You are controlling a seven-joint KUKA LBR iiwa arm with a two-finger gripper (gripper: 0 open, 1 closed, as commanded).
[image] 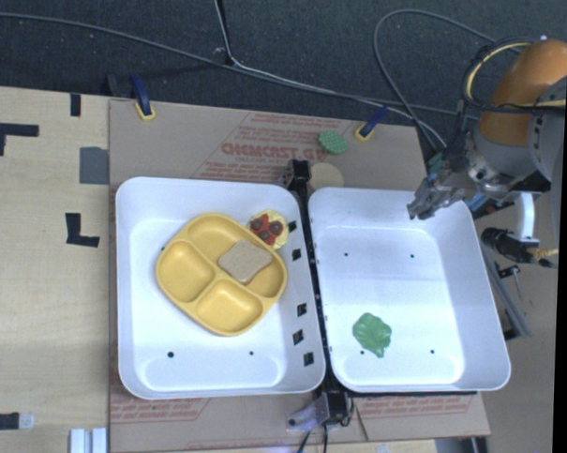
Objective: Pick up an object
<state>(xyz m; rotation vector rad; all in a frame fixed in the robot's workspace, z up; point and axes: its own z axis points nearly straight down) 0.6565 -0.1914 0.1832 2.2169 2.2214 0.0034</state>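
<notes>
A green leafy object [373,333] lies in the right bin [450,275], towards its front. In the left bin [141,262] sits a yellow divided plate [193,264] with a slice of toast [244,260] on it. A small red and dark object [268,228] rests at the plate's far right rim. My gripper [423,208] hangs over the far right corner of the right bin, well away from the green object. Nothing shows between its fingers.
A green scrap [332,141] and a round disc [327,175] lie on the cardboard behind the bins. Blue and yellow clamps [140,99] hold the cardboard's back edge. Cables run across the dark floor at the back.
</notes>
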